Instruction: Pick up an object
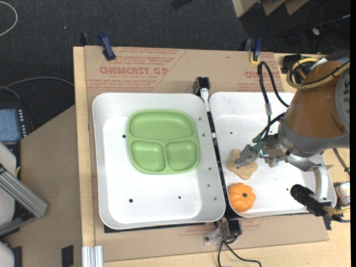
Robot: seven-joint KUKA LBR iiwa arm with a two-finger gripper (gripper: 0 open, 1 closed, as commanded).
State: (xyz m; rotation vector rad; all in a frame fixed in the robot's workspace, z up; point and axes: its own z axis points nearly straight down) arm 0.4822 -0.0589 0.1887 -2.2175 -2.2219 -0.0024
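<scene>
table [139, 65] carries two white bins side by side. left bin [111, 166] holds a green divided plate [162, 141] near its centre, with bare floor on all sides of it. right bin [245, 113] has open floor along its far half; the arm [317, 110] covers its right part. a tan flat piece [245, 168] lies near the dividing edge. the fingers [247, 158] sit directly over its upper edge, slightly spread, apparently touching it, grip unconfirmed. an orange pumpkin-shaped object [242, 197] lies just beside, at the near rim.
</scene>
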